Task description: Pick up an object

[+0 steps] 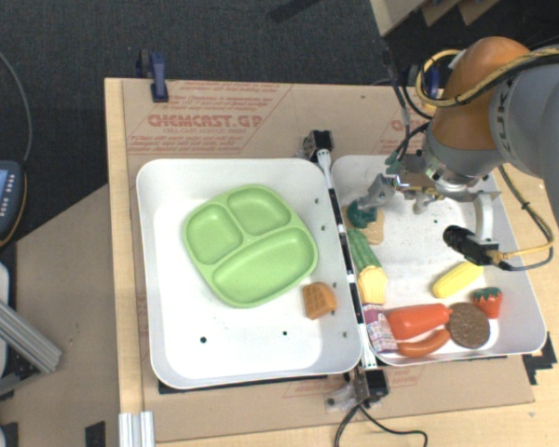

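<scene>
My gripper (429,203) hangs over the back of the right bin (526,329), its fingers spread wide and nothing between them. The left finger (377,191) is just above and to the right of a small teal toy (361,215) at the bin's left wall. Below the gripper lie a green stalk (361,248) with a yellow corn cob (373,285), a yellow piece (457,278), a small red fruit (487,301), a brown round disc (469,325) and an orange carrot-like piece (417,319).
The left bin (168,333) holds a green divided plate (250,243) and a small orange-brown chunk (320,299) near the divider. A black part (466,243) with a yellow cable hangs below the gripper's right side. Brown board surrounds both bins.
</scene>
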`<act>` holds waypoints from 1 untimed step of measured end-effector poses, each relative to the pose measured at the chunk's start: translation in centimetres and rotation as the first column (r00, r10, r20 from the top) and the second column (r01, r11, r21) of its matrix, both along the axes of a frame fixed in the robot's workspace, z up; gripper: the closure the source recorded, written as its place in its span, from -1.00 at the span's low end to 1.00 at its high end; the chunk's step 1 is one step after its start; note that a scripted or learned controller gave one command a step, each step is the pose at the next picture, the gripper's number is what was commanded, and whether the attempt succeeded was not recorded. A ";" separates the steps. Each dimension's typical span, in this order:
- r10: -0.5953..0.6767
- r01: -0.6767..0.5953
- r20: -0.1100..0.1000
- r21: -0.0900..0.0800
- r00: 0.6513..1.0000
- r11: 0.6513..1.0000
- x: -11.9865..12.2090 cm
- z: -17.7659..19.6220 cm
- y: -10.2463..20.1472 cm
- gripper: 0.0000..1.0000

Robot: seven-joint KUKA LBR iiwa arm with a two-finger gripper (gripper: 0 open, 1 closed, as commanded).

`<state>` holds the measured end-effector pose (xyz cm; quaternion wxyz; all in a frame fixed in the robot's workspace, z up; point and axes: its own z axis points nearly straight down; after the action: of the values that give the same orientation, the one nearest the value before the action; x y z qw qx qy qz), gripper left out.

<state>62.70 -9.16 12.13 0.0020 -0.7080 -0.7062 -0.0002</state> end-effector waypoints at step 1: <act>-0.009 0.009 -0.010 -0.001 1.000 1.000 -15.6 -3.9 -6.2 -1.00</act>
<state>47.14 -15.35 8.26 0.0052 -0.7112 -0.7029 0.0034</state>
